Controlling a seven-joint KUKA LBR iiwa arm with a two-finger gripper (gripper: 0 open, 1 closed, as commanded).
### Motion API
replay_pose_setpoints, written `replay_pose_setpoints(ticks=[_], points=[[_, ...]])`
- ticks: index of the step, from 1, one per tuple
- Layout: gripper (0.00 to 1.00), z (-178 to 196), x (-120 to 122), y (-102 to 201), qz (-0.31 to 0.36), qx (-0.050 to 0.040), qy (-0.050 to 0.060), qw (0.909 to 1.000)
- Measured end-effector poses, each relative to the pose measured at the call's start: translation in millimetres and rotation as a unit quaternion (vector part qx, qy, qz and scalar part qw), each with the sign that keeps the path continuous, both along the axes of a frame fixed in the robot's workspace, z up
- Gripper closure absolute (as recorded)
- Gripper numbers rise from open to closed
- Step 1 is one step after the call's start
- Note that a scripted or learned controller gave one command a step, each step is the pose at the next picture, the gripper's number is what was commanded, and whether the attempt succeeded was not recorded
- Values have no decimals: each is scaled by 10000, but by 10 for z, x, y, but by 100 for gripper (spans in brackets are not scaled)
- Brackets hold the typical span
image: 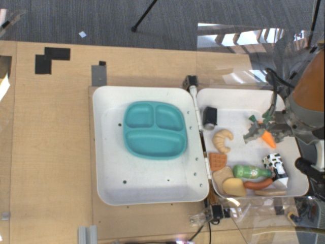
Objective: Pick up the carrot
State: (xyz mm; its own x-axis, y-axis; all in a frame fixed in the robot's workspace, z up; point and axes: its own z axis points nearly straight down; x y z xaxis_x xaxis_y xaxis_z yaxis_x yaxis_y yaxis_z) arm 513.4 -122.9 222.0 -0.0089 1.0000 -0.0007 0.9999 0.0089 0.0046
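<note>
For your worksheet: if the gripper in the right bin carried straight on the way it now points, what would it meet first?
The gripper points leftward beside the carrot. Carrying on, it would probably meet the croissant first, though depth is unclear from above.

The bins [109, 187] look like smooth, slightly glossy white plastic. The teal plate [154, 129] is matt plastic. The bench [45, 151] has a pale wood finish, flat and dull. The carrot [267, 137] looks like smooth orange plastic.

arm [310, 93]: reaches in from the right, low
gripper [259, 127]: points left, fingers closed on the carrot [268, 138]
</note>
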Motion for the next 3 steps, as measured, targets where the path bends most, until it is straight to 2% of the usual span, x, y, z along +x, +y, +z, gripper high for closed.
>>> replay_pose_setpoints(ticks=[1, 2, 3], points=[[0, -801, 504, -506, -82, -8, 29, 10000], [0, -1347, 866, -746, -423, 2, -28, 9991], [100, -1221, 895, -727, -396, 2, -65, 9992]])
